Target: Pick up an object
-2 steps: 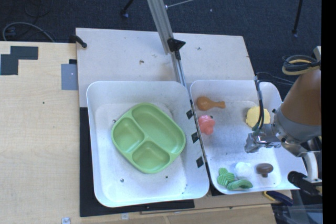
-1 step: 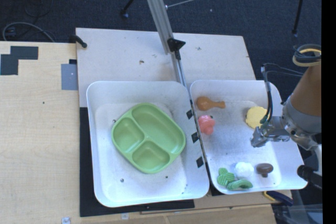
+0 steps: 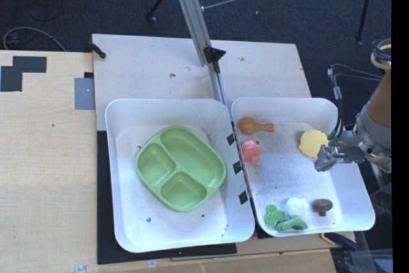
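Observation:
The right bin (image 3: 348, 204) holds several small items. A yellow round object (image 3: 312, 142) lies near its right wall, an orange drumstick-shaped toy (image 3: 254, 126) at the far left, a pink object (image 3: 251, 151) below that. Near the front lie a green ridged object (image 3: 281, 219), a white ball (image 3: 296, 206) and a brown mushroom-like piece (image 3: 321, 206). My gripper (image 3: 324, 160) hangs over the bin's right side, just below the yellow object and apart from it. Nothing shows between its fingers.
The left bin (image 3: 121, 201) bears a green divided plate (image 3: 181, 167). A grey metal rail (image 3: 197, 16) slants from the top down to the seam between the bins. Cables lie on the dark floor behind the bench.

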### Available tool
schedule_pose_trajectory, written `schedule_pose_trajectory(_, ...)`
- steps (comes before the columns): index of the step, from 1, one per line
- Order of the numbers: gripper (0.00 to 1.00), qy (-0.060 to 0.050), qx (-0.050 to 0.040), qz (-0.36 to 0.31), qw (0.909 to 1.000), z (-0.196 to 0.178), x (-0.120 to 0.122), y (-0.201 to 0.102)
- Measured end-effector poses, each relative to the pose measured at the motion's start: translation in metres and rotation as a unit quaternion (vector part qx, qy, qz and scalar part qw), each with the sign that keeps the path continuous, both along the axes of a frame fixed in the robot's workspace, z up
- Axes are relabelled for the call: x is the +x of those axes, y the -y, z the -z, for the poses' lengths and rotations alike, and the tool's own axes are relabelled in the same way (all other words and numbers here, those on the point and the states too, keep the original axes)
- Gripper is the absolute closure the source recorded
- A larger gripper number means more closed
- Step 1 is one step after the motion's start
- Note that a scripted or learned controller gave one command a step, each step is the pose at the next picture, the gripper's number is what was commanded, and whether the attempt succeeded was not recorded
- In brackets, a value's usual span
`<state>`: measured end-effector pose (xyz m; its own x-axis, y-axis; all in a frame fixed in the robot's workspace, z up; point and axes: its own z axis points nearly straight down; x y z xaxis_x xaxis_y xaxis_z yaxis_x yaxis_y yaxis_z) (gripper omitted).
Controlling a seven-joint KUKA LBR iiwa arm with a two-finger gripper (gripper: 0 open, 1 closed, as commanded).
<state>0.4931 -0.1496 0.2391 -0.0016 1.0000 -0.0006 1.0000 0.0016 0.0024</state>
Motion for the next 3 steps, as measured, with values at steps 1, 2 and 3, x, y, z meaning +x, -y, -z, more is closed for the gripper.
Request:
schedule_pose_trajectory(1, 1.00, -0.002, 0.0011, -0.001, 1.0000, 0.007, 0.020, -0.042)
schedule_pose_trajectory(2, 1.00, -0.003, 0.0012, -0.001, 1.0000, 0.017, 0.039, -0.090)
schedule_pose_trajectory(3, 1.00, -0.002, 0.0003, 0.000, 1.0000, 0.016, 0.054, -0.130)
